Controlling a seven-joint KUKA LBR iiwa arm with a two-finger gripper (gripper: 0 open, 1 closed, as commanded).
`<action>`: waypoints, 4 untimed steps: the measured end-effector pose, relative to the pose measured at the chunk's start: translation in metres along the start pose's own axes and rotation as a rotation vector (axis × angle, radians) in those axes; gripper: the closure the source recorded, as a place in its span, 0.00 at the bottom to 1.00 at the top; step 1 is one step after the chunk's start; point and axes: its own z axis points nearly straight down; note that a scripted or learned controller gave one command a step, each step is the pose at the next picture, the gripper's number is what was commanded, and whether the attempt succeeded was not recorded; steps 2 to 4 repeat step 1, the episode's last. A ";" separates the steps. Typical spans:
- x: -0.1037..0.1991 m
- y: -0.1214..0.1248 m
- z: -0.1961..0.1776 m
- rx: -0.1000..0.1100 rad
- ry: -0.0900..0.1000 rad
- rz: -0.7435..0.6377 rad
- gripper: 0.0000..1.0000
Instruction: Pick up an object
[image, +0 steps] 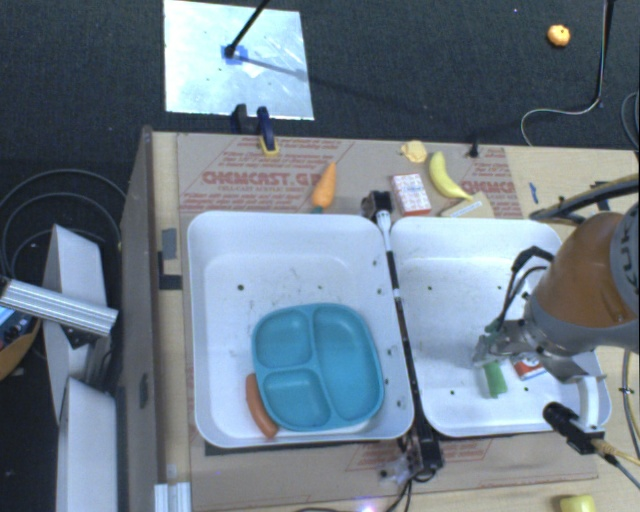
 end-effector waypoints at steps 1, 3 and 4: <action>0.066 0.015 -0.094 -0.008 0.000 -0.010 1.00; 0.066 0.015 -0.094 -0.008 0.000 -0.010 1.00; 0.066 0.015 -0.094 -0.008 0.000 -0.010 1.00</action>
